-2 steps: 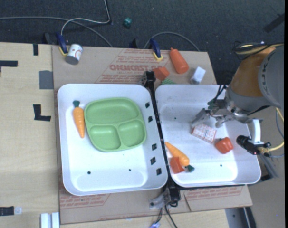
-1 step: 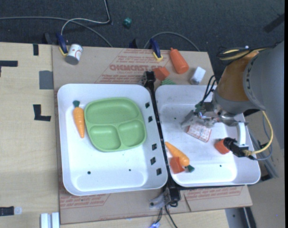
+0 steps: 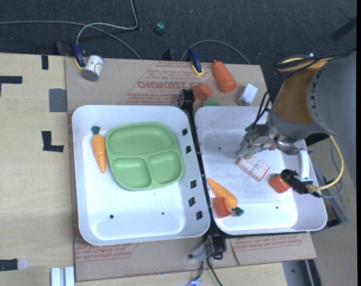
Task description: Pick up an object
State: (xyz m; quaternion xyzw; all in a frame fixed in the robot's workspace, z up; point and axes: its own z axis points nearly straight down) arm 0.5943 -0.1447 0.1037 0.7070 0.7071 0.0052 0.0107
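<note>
My gripper (image 3: 251,149) hangs low in the right bin (image 3: 219,121), near its middle. It stands just above the upper left edge of a small pink-and-white checked packet (image 3: 255,169) lying on the bin floor. Nothing shows as lifted. A red piece (image 3: 280,183) lies to the right of the packet. A carrot (image 3: 222,192) rests by the bin's left wall at the front, with a red block (image 3: 220,208) beside it. The grey arm with its orange band (image 3: 296,97) comes in from the right.
The left bin (image 3: 85,207) holds a green divided plate (image 3: 146,155) and a second carrot (image 3: 98,150) at its left. Behind the bins on the cardboard lie an orange bottle-shaped toy (image 3: 224,76), a small orange piece (image 3: 203,91), a white cube (image 3: 248,94) and a white cylinder (image 3: 93,67).
</note>
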